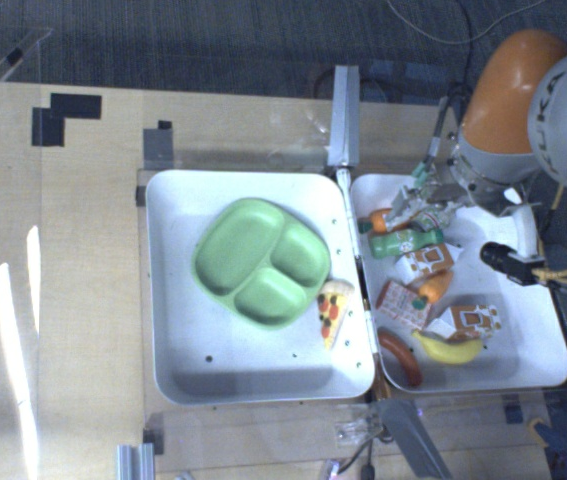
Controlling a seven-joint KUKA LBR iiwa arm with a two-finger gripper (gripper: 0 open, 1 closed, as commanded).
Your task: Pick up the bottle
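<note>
The bottle (407, 241) is green and lies on its side in the upper left part of the right bin (543, 368). A small orange piece (378, 220) lies just above its left end. My gripper (421, 204) hangs low over the bin's far left area, directly above and behind the bottle, close to it. The grey arm with its orange band (508, 93) comes in from the upper right.
Below the bottle lie small printed cartons (430, 259), an orange carrot (434, 287), a banana (450, 348) and a red sausage (401, 356). The left bin (178, 368) holds a green divided plate (263, 260) and a pizza slice (333, 309). A metal divider (344, 118) stands between the bins.
</note>
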